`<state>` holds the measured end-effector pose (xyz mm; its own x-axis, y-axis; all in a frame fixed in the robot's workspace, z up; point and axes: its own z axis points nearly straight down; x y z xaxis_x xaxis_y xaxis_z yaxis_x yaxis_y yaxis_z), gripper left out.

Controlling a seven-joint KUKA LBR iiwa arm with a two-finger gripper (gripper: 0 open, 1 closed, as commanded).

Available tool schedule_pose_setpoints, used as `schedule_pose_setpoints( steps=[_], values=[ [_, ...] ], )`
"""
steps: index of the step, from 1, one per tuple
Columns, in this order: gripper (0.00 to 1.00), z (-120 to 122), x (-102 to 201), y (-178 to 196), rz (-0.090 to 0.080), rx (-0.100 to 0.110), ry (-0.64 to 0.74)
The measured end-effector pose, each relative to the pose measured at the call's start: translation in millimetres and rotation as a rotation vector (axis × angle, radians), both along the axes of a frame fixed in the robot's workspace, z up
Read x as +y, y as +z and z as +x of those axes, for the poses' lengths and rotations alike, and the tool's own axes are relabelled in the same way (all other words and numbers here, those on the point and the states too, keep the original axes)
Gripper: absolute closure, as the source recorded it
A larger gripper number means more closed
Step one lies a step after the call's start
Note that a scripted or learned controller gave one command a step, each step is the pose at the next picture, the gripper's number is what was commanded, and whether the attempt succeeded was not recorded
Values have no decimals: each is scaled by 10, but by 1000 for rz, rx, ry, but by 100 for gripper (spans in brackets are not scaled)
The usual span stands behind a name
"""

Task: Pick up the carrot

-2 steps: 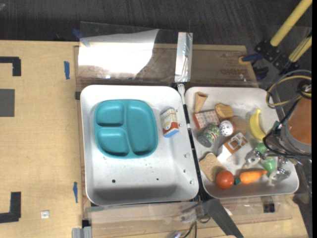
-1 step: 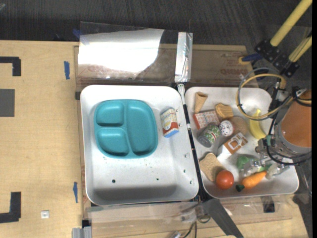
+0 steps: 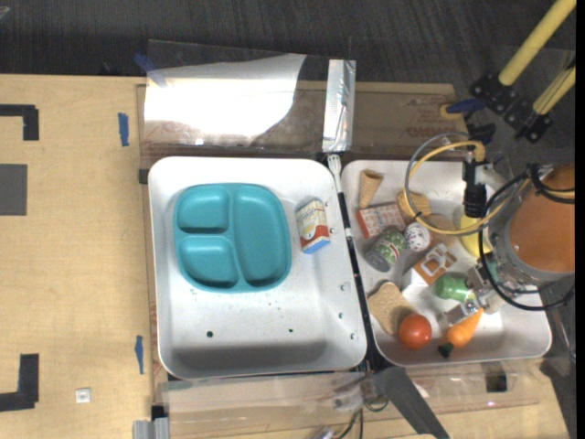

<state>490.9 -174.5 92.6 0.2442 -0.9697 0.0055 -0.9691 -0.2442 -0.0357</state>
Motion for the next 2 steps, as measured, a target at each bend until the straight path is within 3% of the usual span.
schedule_pose_setpoints(
  steps=[1,2],
  values=[
    [0,44,326,32,-15,-17,361],
    [0,-49,430,-23,-12,16,359]
  ],
)
